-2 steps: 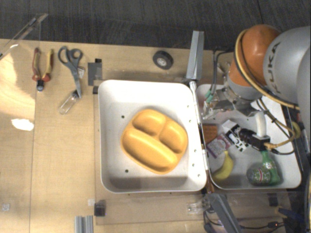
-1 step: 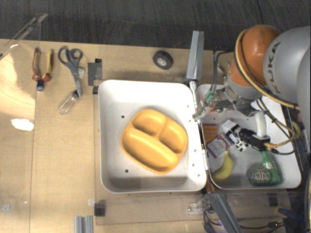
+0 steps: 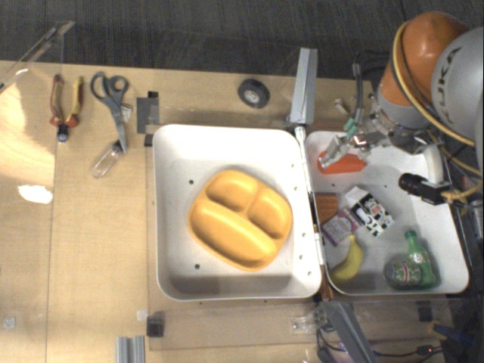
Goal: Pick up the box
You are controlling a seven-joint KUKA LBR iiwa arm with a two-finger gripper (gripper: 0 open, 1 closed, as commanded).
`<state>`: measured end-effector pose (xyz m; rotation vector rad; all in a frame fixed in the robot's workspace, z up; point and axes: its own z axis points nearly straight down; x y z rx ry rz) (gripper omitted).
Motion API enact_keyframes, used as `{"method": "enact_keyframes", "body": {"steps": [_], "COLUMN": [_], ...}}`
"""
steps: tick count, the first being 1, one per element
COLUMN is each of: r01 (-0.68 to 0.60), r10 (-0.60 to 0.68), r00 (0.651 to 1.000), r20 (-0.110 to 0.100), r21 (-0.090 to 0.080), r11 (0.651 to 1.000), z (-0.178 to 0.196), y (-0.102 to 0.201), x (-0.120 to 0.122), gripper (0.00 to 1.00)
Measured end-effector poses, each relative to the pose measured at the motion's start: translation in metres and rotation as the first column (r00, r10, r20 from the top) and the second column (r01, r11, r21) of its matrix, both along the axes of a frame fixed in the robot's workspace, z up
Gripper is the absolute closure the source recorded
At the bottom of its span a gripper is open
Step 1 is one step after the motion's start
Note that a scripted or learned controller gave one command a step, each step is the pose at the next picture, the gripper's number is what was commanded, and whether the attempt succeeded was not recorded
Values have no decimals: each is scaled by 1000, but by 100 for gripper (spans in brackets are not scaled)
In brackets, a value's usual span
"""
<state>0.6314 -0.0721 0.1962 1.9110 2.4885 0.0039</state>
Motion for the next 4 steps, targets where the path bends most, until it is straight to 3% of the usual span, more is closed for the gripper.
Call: {"method": "enact_keyframes", "body": {"steps": [1,2,3,4], "r01": [284,309,241,293], "r10": [-284,-309,-241,-293], "r00": [959,950,967,955], "r20": [-2,49,78,45], "r21": [1,5,0,4], "r11": [959,951,970,956], "z": [-49,-79,-86,-85], "y": [-51,-36,-21,-30], "x": [-95,-50,-102,-30], "gripper": [0,0,0,0]}}
